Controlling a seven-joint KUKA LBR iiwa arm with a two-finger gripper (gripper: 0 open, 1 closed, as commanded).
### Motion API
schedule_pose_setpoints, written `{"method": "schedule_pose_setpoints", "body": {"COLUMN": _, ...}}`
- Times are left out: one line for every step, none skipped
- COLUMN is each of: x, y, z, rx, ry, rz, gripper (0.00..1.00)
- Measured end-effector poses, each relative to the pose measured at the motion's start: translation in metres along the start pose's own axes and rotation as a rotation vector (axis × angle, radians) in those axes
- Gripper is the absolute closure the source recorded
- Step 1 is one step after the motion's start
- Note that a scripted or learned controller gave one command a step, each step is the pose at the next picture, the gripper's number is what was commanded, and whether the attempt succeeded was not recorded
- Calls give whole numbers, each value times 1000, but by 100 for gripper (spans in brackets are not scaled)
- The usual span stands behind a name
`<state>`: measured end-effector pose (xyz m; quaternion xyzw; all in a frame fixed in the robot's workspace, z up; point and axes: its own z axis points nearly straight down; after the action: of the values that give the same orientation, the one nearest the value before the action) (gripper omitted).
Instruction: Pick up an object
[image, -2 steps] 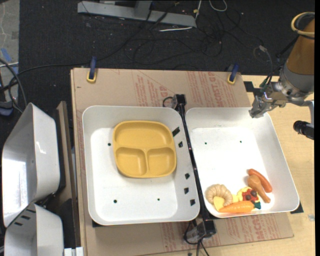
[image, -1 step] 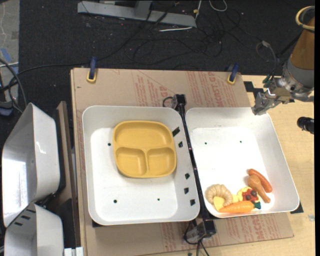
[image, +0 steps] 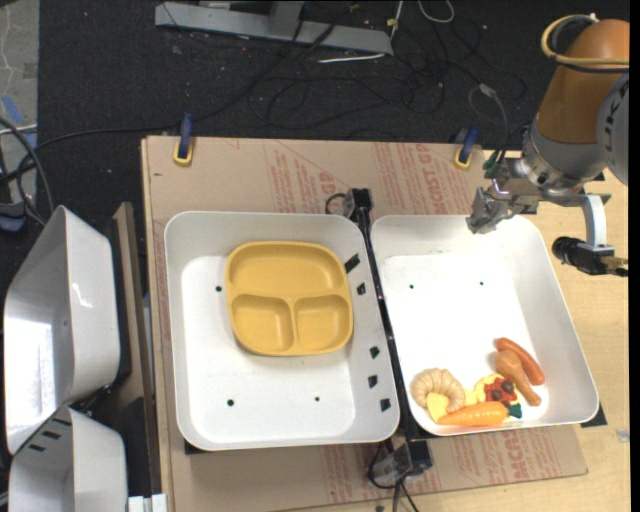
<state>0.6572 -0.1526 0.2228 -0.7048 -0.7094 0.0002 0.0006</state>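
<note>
Toy foods lie in the near right corner of the right bin (image: 470, 300): an orange carrot (image: 475, 414), a pale croissant (image: 437, 384), two sausages (image: 521, 364) and a small yellow piece (image: 492, 388). My gripper (image: 486, 217) hangs over the bin's far rim, well away from the foods, with nothing visibly held. Its fingers are too small and dark to read.
The left bin (image: 200, 400) holds a yellow divided plate (image: 290, 297). Black clips (image: 361, 200) join the bins at the middle seam. Yellow clamps (image: 183, 151) pin the cardboard at the far edge. Spare white bins (image: 55, 310) lean at the left. Cables run behind.
</note>
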Motion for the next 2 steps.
{"method": "schedule_pose_setpoints", "body": {"x": 60, "y": -2, "z": 7, "rx": 0, "ry": 1, "rz": -1, "gripper": 100}}
{"method": "schedule_pose_setpoints", "body": {"x": 117, "y": -6, "z": -6, "rx": -2, "ry": 2, "rz": -3, "gripper": 100}}
